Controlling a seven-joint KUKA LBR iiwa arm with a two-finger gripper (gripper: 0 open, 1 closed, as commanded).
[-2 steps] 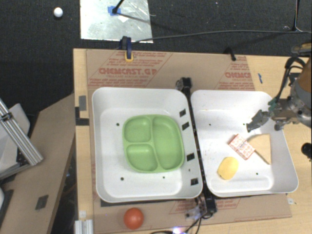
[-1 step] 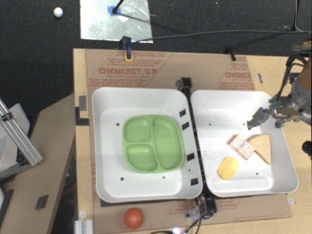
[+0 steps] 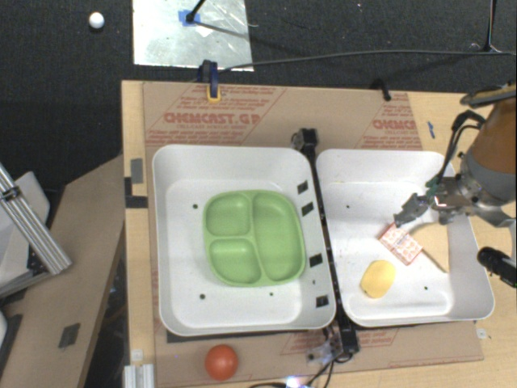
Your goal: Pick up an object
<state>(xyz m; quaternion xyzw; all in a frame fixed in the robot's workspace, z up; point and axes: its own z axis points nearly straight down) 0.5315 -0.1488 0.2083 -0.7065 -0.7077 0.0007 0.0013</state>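
Right bin (image 3: 472, 297), claw (image 3: 406, 214) tips indistinct.

This is a robotics lab or test bench, not a home or shop. Across the middle of the frame lies a brown cardboard sheet (image 3: 242, 111) printed with a maker's name, and on it two shallow white bins (image 3: 174, 176) sit side by side, held with black clips. A grey robot arm with an orange band (image 3: 493, 148) reaches in from the right edge. At the left edge stands a length of slotted aluminium rail (image 3: 32, 229), the kind used for rig frames. Black cloth covers the top of the frame, with a shiny foil sheet (image 3: 190, 23) taped on it and thin cables (image 3: 363, 53) running across.
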